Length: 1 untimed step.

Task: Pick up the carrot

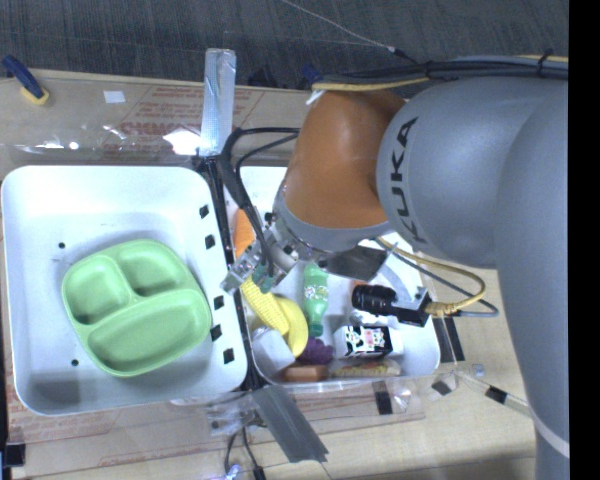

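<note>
In the right-hand bin [420, 360], against its left wall, the gripper [252, 268] reaches down beneath the arm's orange band [335, 173], just beside the carrot [242, 233]; whether the claw is apart or together cannot be told, since the wrist hides most of it. The carrot shows as a small orange sliver pressed close to the divider between the bins, its ends hidden under cables and the wrist, so its full length and lie are unclear. To grip it well, the claw should probably straddle the carrot across its narrow width and stay clear of the wall and of the yellow corn cob [280, 316] just below it. The green divided plate [135, 305] lies well apart in the left bin [30, 208].
</note>
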{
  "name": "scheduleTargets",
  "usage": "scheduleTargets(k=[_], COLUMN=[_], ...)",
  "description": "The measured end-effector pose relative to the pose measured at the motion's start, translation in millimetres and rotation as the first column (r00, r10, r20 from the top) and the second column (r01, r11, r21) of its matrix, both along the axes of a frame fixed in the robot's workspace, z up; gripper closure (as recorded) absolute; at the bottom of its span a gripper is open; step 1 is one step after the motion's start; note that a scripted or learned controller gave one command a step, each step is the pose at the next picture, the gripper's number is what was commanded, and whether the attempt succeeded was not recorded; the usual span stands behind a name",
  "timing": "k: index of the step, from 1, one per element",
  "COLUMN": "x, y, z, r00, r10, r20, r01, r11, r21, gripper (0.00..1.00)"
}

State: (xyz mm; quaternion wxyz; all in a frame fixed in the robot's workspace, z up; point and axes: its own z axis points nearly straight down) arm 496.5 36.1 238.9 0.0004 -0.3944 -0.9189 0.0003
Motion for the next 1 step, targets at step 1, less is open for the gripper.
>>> scheduleTargets(k=[1], x=[5.7], y=[-25.2], z=[-13.6], r00=[0.998], r10=[-0.065], r20=[-0.007], r01=[0.065], r11=[0.998], r21=[0.0], gripper=[1.0])
